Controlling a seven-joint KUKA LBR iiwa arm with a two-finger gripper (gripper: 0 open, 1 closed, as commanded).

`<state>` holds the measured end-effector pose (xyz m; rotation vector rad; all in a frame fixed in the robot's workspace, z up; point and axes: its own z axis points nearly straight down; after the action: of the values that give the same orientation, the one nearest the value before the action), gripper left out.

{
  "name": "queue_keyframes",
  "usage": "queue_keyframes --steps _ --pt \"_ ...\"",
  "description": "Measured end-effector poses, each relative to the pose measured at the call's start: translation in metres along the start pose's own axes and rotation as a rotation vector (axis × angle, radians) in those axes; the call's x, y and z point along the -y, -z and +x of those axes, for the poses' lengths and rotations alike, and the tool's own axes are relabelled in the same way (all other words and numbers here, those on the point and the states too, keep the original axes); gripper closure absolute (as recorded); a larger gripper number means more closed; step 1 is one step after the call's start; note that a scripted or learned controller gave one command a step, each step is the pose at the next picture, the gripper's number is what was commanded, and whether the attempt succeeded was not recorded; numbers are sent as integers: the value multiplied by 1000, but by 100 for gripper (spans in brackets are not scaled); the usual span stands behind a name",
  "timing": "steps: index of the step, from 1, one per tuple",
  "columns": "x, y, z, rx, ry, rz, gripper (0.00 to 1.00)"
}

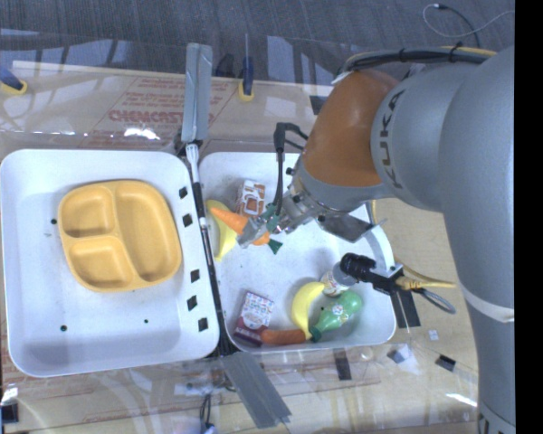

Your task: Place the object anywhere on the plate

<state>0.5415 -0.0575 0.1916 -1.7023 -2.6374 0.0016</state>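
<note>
A yellow plate (118, 233) with three compartments lies in the left bin (36, 333). My gripper (256, 230) is low in the right bin (380, 242), near its left wall. It sits right over an orange toy carrot (228, 219) with a green tip, which lies beside a yellow piece (223, 241). The gripper's body hides the middle of the carrot, so I cannot tell whether it has hold of it.
Also in the right bin are a small printed carton (252, 195) at the back, a packet (256, 310) and a reddish sausage (281, 336) at the front, and a yellow fruit (306, 304) next to a green pear (338, 313). A divider wall (199, 242) separates the bins.
</note>
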Motion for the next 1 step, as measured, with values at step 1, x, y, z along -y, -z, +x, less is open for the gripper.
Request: queue_keyframes --steps 1 --pt "-22 9 76 -1 116 2 100"
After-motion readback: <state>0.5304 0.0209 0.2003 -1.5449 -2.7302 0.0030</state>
